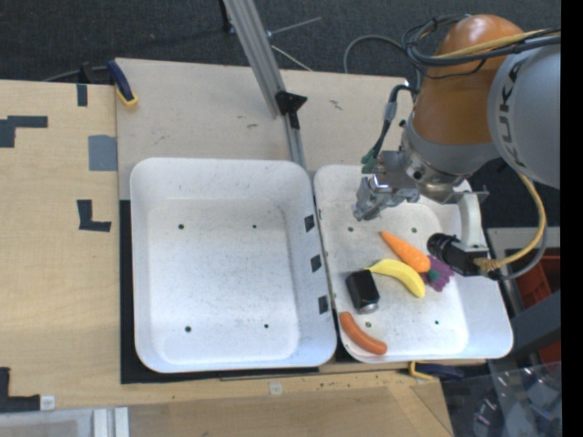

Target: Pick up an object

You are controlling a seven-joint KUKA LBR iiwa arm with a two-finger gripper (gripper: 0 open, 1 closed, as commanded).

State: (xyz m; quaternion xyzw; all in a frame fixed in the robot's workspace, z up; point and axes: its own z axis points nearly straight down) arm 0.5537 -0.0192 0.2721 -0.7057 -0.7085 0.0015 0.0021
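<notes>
My gripper [369, 206] hangs over the back left part of the right bin [474, 335], above bare floor. Nothing shows between its fingers. In front of it lie an orange carrot [405, 249], a yellow banana [401, 275], a purple piece [440, 275] tucked behind them, a black block [363, 290] and a red-orange sausage [363, 333] near the front rim. The carrot is the closest, a short way to the gripper's front right.
The left bin [219, 262] sits beside the right one, sharing a middle rim. A metal pole [264, 62] slants up from behind the bins. The arm's orange band [469, 71] and cables loom over the right bin's back right.
</notes>
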